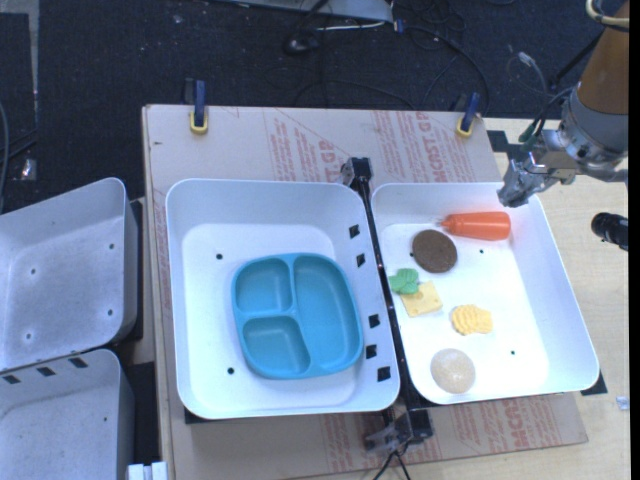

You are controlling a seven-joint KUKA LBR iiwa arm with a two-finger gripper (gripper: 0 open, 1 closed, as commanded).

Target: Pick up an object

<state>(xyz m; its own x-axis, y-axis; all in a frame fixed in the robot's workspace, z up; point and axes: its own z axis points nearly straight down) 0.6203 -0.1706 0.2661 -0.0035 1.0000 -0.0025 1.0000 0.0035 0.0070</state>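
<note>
Gripper: my gripper point(515, 190) hung over the far right rim of the right bin point(560, 268), the arm coming in from the right with its orange band above the wrist.
Fingers: too small and dark for me to read; I could not tell whether they stood wide or narrow, and nothing showed between them.
Nearest object: the orange carrot point(478, 226) lay just below and to the left of the gripper, near it but apart.
Long axis: the carrot lay roughly left to right across the bin, its pale tip to the left; I judged a grasp would need to close across that axis.
Other objects: a brown round cookie point(435, 251) sat just beside the carrot's tip; farther toward me were a green piece point(404, 281), a yellow cheese square point(422, 299), a yellow corn piece point(471, 319) and a pale round ball point(452, 370).
Surface: smooth white bin floor, sloped at the walls; I judged the carrot might roll.
Room: open floor lay right of the carrot, tight on the cookie side.
Left bin: the left bin point(200, 218) held a blue divided plate point(296, 314).
Table: both bins rested on the table point(280, 138).
</note>
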